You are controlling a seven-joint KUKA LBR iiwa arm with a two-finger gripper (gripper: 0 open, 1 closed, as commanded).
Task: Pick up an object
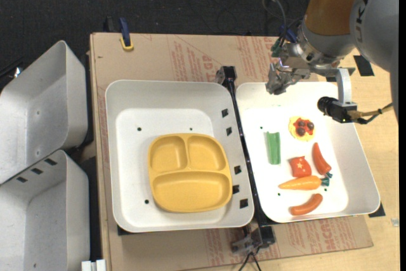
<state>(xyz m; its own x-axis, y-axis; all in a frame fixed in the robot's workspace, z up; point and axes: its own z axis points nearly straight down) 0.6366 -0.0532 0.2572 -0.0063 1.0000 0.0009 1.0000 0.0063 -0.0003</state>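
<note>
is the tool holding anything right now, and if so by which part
Nothing is held. The tool hangs over the far edge of the right bin, with nothing between its fingers; the toy foods, such as the carrot, lie on the bin floor.

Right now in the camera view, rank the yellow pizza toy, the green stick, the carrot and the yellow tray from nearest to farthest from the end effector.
1. Yellow pizza toy, just below the end effector, right bin.
2. Green stick, lower, right bin's left side.
3. Carrot and yellow tray: too close to call; the carrot lies low in the right bin, the tray in the left bin.
</note>
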